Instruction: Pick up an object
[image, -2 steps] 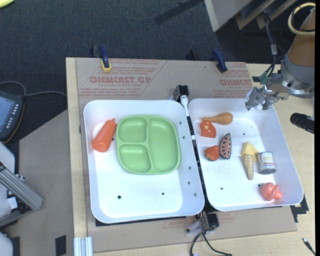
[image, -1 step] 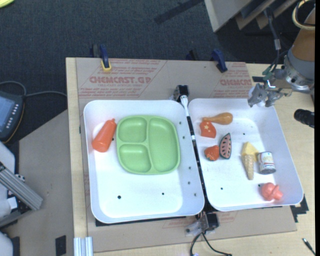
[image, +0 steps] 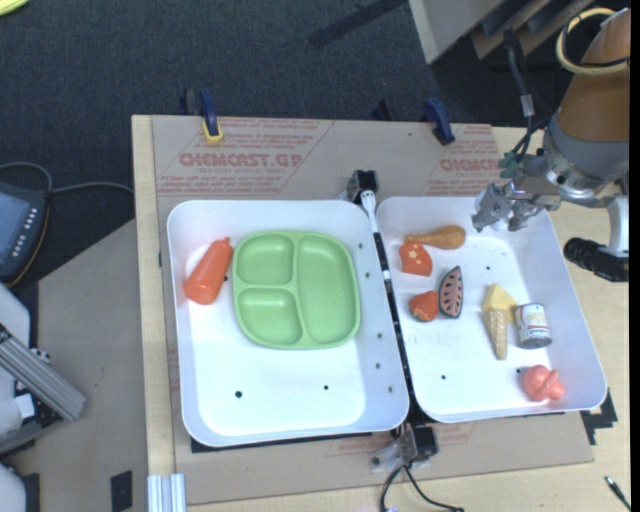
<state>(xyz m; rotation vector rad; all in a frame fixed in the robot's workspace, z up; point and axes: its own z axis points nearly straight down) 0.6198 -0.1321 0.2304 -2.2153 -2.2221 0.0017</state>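
My gripper (image: 496, 213) hangs over the far right corner of the right bin (image: 470, 395), with its fingers pointing down and left and nothing visible between them. Just left of it lies a toy chicken drumstick (image: 437, 238). Below that sit an orange-red strawberry piece (image: 416, 259), a small red piece (image: 424, 305) and a watermelon slice (image: 451, 292). Further right are a yellow ice cream cone (image: 497, 318), a small tin can (image: 532, 325) and a pink toy (image: 543, 383).
The left bin (image: 280, 410) holds a green divided plate (image: 297, 289) and an orange bottle-shaped toy (image: 208, 270). A black divider with cables (image: 378, 262) runs between the bins. Blue clamps (image: 437, 120) hold the board at the back.
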